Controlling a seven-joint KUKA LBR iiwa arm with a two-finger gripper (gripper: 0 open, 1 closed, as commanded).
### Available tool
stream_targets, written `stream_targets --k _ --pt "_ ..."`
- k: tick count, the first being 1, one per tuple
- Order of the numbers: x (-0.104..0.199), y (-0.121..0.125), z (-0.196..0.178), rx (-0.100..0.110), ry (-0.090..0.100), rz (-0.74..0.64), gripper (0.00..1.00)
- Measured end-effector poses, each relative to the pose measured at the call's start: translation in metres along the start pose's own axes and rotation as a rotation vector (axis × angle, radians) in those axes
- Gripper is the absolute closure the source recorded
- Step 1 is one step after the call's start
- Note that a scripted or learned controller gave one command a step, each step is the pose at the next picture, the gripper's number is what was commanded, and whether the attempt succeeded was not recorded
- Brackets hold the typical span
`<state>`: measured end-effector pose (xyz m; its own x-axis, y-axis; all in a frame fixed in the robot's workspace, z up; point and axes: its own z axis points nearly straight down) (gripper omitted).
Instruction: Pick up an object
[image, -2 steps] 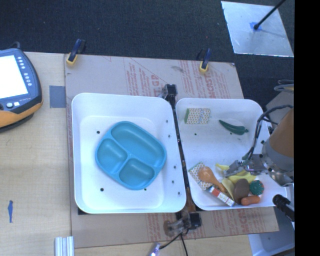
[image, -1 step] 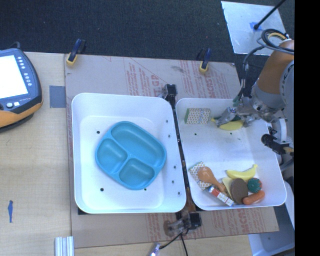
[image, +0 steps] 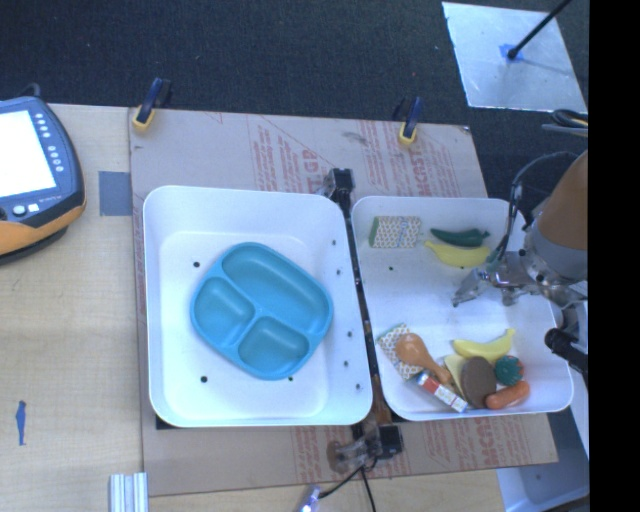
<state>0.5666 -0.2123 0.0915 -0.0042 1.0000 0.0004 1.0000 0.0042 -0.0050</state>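
Camera view showed the gripper (image: 487, 285) hanging over the right bin (image: 400, 395), its state unclear; the banana (image: 482, 346) looked light, smooth, best pinched mid-body.

Two bins sit side by side on the bench, and a plate with three parts (image: 262, 310) lies in the middle of the left bin (image: 160, 300). In the right bin (image: 420, 300), a sponge (image: 396, 232) and a pepper (image: 458, 237) lie at the back. A spoon (image: 412, 350), a banana (image: 484, 346) and a carrot (image: 506, 397) are piled at the front, and the gripper (image: 478, 288) hangs over the middle, between them.
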Motion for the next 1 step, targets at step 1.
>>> stream_targets --k 1 --pt "0.0247 0.088 -0.0015 -0.003 0.0 0.0 0.0"
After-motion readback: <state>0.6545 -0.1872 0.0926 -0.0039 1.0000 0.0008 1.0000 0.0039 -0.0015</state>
